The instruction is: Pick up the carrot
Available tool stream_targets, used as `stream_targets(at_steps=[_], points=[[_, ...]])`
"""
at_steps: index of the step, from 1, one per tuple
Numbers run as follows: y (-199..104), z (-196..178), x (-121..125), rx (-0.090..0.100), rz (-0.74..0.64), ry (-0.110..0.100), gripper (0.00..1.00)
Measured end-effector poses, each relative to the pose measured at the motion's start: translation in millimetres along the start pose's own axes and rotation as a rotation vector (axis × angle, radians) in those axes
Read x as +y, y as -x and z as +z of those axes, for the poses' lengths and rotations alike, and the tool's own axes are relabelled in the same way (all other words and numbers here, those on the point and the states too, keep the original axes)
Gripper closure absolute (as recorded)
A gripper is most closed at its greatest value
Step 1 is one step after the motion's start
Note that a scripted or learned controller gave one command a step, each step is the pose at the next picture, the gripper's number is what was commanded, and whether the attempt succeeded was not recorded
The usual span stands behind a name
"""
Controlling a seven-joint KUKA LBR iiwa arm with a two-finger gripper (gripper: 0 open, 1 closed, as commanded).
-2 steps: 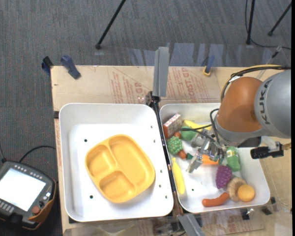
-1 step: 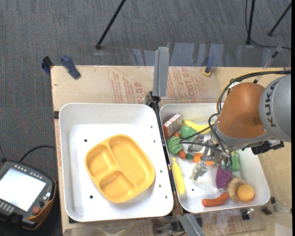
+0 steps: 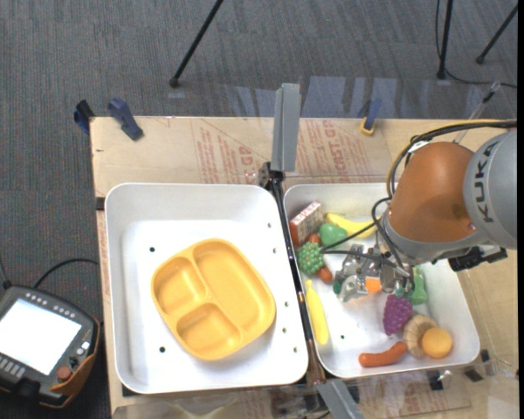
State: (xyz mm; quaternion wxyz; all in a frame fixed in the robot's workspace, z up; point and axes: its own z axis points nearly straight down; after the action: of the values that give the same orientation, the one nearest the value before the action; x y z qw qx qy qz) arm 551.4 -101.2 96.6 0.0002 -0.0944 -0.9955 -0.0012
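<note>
The right bin (image 3: 461,308) holds a heap of toy food. An orange piece (image 3: 373,284), which looks like the carrot, lies in the middle of that bin, mostly hidden by the gripper (image 3: 363,278). The gripper is low over the bin, right at the orange piece, under the arm's orange band (image 3: 430,203). Whether it touches the piece is not visible.
Around the gripper lie purple grapes (image 3: 396,313), a red sausage (image 3: 383,354), an orange ball (image 3: 437,342), a yellow corn cob (image 3: 316,312), a green bumpy vegetable (image 3: 311,257), a yellow banana (image 3: 354,226) and a small box (image 3: 306,219). The left bin (image 3: 131,234) bears a yellow divided plate (image 3: 212,297).
</note>
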Motion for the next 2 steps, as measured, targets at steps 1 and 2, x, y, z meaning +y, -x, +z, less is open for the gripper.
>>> stream_targets(at_steps=[1, 2], points=[[-37.0, -92.0, 37.1, -0.004, -0.308, -0.001, 1.00], [-39.0, -171.3, -49.3, -0.008, -0.450, -0.005, 1.00]])
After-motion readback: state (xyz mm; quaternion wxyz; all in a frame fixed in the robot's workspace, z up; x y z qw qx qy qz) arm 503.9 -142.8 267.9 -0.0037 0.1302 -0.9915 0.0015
